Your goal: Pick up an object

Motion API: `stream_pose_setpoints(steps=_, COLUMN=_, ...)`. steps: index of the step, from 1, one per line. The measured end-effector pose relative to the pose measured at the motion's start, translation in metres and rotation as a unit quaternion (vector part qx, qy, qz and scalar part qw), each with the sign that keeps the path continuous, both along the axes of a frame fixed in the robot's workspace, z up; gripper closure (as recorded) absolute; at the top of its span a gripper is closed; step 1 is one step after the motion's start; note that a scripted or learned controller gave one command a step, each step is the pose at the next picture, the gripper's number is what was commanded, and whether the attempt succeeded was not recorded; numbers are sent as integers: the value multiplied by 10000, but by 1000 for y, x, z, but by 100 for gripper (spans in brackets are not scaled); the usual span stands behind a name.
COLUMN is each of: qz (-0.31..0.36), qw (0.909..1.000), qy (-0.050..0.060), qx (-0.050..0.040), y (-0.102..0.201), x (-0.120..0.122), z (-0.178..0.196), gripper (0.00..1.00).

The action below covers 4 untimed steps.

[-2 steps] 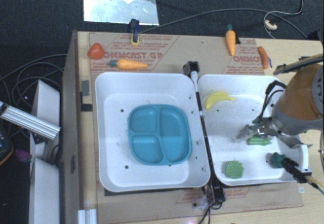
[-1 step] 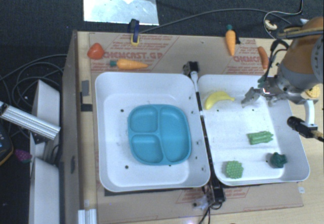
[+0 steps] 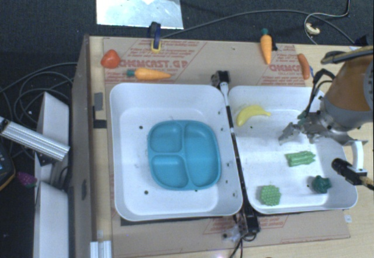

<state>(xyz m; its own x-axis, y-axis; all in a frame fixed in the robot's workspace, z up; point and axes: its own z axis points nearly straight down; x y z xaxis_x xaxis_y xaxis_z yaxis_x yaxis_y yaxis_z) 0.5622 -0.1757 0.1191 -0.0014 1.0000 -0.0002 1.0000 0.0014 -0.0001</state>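
Observation:
The right white bin (image 3: 333, 204) holds a yellow banana (image 3: 251, 114) at its far left, a light green ridged piece (image 3: 300, 159) in the middle, a round bumpy green item (image 3: 269, 194) near the front, and a dark teal item (image 3: 320, 183) at the front right. My gripper (image 3: 298, 133) hangs over the bin's middle right, just beyond the light green piece and right of the banana. Its fingers (image 3: 286, 134) are spread open and nothing sits between them. The grey and orange arm (image 3: 350, 93) comes in from the right.
The left bin (image 3: 125, 134) carries a blue divided plate (image 3: 183, 153). Toy carrots (image 3: 266, 48) (image 3: 147, 74), a red-orange toy (image 3: 110, 59) and another orange piece (image 3: 303, 66) lie on the board behind the bins. A black clamp (image 3: 221, 79) sits where the bins meet.

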Motion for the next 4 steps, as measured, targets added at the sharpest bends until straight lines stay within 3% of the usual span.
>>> stream_pose_setpoints(steps=1, qz=-3, qw=10000, qy=-1, qx=0, y=-1, x=-41, z=-35, gripper=0)
stream_pose_setpoints(steps=2, qz=19, qw=10000, qy=-38, qx=-13, y=-31, x=91, z=38, gripper=0)
stream_pose_setpoints(steps=3, qz=8, qw=10000, qy=5, qx=3, y=-19, x=53, z=-33, gripper=0)
stream_pose_setpoints(steps=4, qz=-4, qw=10000, qy=-12, qx=-6, y=-10, x=-35, z=7, gripper=0)
